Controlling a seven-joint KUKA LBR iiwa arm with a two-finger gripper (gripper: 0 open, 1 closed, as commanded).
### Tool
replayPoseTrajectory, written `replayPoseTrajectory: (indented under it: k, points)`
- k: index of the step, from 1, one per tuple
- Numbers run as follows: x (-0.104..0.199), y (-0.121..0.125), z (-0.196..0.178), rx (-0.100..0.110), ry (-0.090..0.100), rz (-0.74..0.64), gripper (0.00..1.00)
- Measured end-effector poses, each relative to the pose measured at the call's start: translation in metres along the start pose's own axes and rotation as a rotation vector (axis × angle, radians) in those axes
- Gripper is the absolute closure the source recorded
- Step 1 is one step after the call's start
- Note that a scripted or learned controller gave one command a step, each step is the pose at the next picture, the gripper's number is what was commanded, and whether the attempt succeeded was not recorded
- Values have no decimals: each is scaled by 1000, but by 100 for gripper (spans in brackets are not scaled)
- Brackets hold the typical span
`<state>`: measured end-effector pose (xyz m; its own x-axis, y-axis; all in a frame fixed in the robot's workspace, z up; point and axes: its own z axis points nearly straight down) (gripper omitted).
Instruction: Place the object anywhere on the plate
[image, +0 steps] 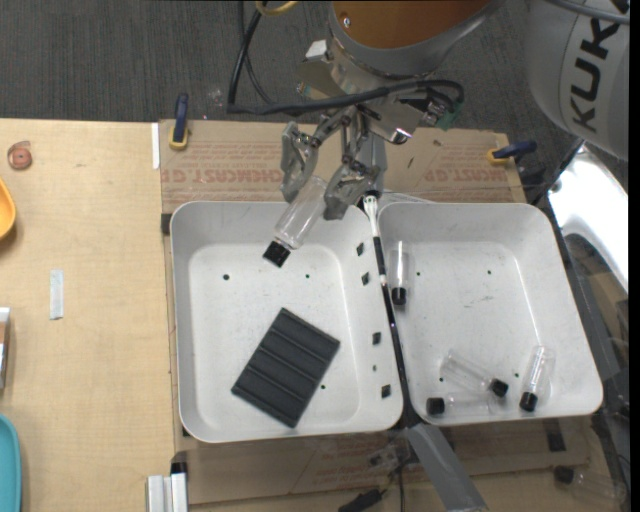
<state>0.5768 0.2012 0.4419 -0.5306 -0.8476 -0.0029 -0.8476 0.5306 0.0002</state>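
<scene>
A black ribbed plate (287, 366) lies flat in the left bin (200, 400), toward its front. My gripper (322, 188) hangs over the back edge of that bin, shut on the upper end of a clear tube (299, 220). The tube slants down and to the left, with its black cap (276, 254) at the low end. It is above the back part of the left bin, well behind the plate.
The right bin (560, 300) holds several more clear tubes with black caps: one by its left wall (398, 270), two near the front (470, 375) (535, 372). A cardboard sheet (230, 165) lies behind the bins. The wooden benchtop (80, 300) extends to the left.
</scene>
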Motion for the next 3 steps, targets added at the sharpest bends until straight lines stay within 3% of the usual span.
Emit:
replayPoseTrajectory:
  k: [1,2,3]
  points:
    - [-42,-72,1,0,-2,-287,100]
    - [-43,-71,86,-2,-1,-742,100]
    - [25,-59,136,-4,0,-1053,100]
